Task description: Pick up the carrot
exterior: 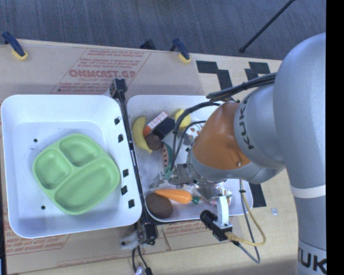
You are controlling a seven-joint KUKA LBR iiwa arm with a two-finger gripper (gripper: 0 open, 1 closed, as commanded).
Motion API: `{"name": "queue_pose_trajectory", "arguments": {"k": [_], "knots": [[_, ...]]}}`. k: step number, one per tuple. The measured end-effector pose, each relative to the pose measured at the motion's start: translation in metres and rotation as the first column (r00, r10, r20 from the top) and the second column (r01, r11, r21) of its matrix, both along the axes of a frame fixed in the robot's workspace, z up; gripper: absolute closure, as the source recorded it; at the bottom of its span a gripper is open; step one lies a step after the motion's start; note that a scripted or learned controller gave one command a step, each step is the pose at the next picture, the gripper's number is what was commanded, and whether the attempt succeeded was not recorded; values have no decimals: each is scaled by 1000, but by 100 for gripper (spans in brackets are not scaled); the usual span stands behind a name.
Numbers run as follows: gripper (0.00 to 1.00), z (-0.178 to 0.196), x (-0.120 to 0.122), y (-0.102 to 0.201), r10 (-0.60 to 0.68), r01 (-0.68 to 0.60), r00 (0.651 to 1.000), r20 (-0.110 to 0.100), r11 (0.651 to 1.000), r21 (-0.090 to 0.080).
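The carrot lies on its side near the front edge of the right bin, its thicker end pointing toward the arm and its tip toward the wall shared with the left bin. Just in front of it, tucked into the right bin's front left corner, sits a round brown thing, touching or nearly touching the carrot. The arm comes in from the right and bends down over the right bin, its orange band above the wrist hanging over the middle of that bin. The gripper sits low, just above and behind the carrot; whether it is open, closed or holding anything cannot be told, since the wrist and cables cover it. Along the back left part of the right bin a banana lies beside the shared wall, with a dark block bearing a white label next to it and another yellow thing further right. The left bin holds a green divided plate with three compartments, lying flat toward its front half.
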State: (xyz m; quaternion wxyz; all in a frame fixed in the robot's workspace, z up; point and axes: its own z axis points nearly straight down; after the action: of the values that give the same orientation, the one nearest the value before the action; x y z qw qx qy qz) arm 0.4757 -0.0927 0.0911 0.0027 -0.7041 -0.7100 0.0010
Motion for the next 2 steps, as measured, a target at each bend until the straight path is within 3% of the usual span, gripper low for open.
{"name": "queue_pose_trajectory", "arguments": {"k": [1,2], "knots": [[0,0,0,1,-2,2,1000,2,1000,-1],[100,10,1,1,4,-4,1000,1,1000,-1]]}}
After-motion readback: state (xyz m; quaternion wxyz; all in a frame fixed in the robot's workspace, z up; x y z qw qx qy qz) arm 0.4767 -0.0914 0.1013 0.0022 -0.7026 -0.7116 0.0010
